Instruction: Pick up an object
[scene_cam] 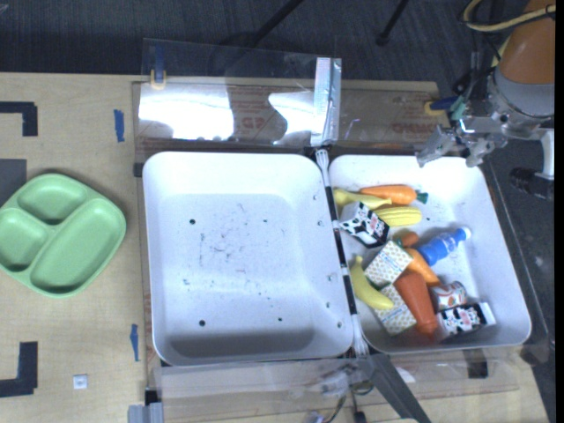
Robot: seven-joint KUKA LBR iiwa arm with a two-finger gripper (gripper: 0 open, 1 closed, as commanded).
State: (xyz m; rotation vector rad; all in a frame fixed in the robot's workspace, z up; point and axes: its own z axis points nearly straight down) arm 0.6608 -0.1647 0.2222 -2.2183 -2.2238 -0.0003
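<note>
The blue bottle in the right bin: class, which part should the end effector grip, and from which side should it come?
Probably the blue bottle is best gripped across the middle of its body, coming straight down from above. It lies on its side, slanted, with its pale cap end toward the bin's right wall and an orange carrot close beside its lower end, so closing across the narrow width seems to suit best.

- A robotics lab: two shallow white bins [233, 245] sit side by side on a plywood tabletop [70, 104] marked with black and blue tape.
- A clear plastic guard panel [238, 100] stands behind them.
- Tripod legs [291, 11] and cables [493, 3] cross dark carpet.
</note>
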